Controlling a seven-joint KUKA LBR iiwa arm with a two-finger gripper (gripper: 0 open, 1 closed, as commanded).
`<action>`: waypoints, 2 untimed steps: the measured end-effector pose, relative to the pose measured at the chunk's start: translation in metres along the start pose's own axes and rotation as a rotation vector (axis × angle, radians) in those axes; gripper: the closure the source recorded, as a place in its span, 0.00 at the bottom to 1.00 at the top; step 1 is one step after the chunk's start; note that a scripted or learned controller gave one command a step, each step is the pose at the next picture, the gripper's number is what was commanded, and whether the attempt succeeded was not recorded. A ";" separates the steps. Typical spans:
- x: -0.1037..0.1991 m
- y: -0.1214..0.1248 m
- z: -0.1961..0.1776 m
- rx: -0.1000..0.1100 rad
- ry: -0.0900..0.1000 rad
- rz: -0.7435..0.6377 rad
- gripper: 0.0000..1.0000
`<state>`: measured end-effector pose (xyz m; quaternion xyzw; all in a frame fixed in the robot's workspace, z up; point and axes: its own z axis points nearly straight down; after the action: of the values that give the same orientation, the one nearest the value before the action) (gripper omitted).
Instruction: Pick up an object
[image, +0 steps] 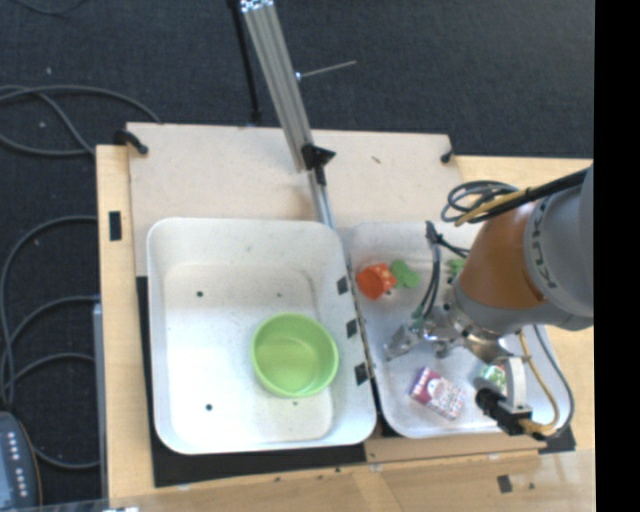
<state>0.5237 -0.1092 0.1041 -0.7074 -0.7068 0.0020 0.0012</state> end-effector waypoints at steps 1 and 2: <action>0.000 0.002 -0.014 -0.008 0.002 0.005 1.00; -0.003 0.008 -0.077 -0.012 -0.001 -0.004 1.00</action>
<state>0.5316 -0.1118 0.1813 -0.7061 -0.7081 -0.0022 -0.0034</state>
